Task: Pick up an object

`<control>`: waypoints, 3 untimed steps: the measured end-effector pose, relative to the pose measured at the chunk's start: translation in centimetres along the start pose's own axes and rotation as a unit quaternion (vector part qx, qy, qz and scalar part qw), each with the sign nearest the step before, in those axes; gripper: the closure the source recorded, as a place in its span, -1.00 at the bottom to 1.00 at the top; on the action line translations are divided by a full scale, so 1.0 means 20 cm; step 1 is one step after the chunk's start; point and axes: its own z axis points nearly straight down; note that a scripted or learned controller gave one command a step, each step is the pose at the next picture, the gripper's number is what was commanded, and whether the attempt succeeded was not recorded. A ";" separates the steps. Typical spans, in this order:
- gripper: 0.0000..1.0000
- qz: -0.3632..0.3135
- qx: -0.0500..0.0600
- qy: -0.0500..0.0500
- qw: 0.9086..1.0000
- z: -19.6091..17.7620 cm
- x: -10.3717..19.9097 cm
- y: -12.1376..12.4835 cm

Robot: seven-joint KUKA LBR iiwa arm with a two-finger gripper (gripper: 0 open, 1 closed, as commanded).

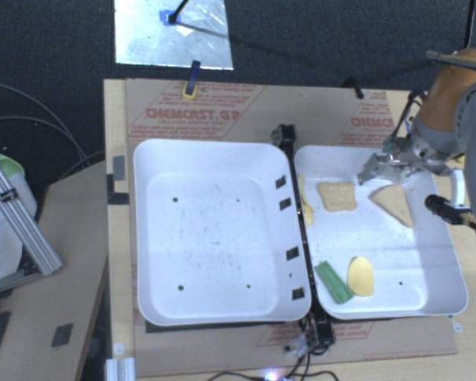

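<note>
Your gripper (383, 165) sits over right bin (444, 292), near its far edge; finger state can't be told. Nothing seen between fingers. Square toast (336, 196) just below-left of tip, wedge slice (394, 204) just below. Yellow lemon (360, 275) and green block (333, 282) well nearer you. Left bin (214, 228) well left.

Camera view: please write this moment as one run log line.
gripper: above right bin, nothing held | nearest: tan wedge | left bin: no objects

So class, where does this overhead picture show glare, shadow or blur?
In the camera view, glare whitens the metal sheet behind the bench; the right bin holds soft shadows beside the green block; the pincer looks slightly blurred.
</note>
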 end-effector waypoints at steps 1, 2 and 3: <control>-1.00 0.004 0.004 0.001 1.000 0.02 0.00 -0.61; -1.00 0.004 0.002 0.001 1.000 0.02 0.00 -0.94; -1.00 -0.006 -0.003 0.003 1.000 0.02 0.67 -0.59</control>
